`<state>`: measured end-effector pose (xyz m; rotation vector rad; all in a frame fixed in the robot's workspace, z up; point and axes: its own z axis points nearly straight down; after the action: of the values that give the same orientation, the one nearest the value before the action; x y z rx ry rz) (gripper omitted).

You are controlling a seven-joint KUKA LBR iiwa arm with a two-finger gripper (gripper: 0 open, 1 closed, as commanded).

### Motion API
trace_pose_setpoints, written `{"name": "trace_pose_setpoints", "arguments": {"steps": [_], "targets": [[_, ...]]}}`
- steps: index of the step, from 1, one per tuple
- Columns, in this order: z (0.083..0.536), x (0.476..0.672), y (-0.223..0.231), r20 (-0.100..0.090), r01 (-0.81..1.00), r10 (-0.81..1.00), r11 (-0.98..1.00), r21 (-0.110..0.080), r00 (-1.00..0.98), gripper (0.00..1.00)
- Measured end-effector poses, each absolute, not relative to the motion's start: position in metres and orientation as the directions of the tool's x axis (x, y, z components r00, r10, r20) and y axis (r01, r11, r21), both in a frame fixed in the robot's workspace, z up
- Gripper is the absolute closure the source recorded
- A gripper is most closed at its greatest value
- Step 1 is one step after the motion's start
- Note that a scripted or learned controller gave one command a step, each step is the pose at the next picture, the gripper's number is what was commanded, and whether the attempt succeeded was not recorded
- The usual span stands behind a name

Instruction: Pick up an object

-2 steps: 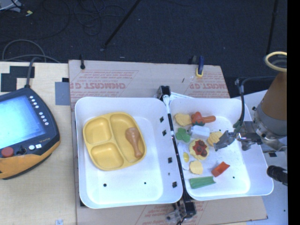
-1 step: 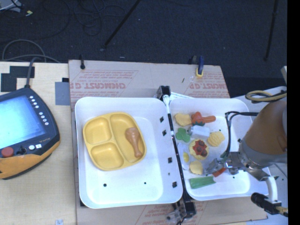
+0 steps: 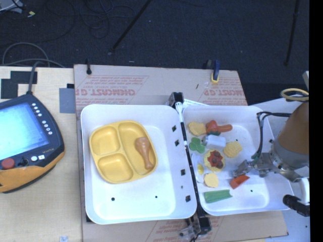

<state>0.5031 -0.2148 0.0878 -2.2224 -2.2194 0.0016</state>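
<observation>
The right white bin [image 3: 255, 200] holds several toy foods: a red piece [image 3: 238, 181], a green strip [image 3: 217, 196], a yellow corn-like piece [image 3: 232, 148], a red and dark berry piece [image 3: 215, 159], a pale block [image 3: 215, 141], a carrot-like piece [image 3: 219, 128] and small yellow pieces [image 3: 211, 180]. My gripper [image 3: 244, 167] hangs low over this bin, just above the red piece, with the arm coming in from the right. Nothing shows between its fingers.
The left white bin [image 3: 126, 205] holds a yellow divided tray [image 3: 108, 158] with a brown drumstick [image 3: 144, 152] in its right compartment. A teach pendant [image 3: 25, 137] lies at the far left. Cardboard lies under both bins.
</observation>
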Motion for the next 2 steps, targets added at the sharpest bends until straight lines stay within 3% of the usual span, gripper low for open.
{"name": "trace_pose_setpoints", "arguments": {"steps": [1, 2], "targets": [[0.087, 0.537, -0.193, 0.002, 1.000, 1.000, 0.002, -0.001, -0.002, 0.00], [0.087, 0.532, -0.096, 0.006, 1.000, 1.000, 0.007, -0.005, -0.007, 0.00]]}}
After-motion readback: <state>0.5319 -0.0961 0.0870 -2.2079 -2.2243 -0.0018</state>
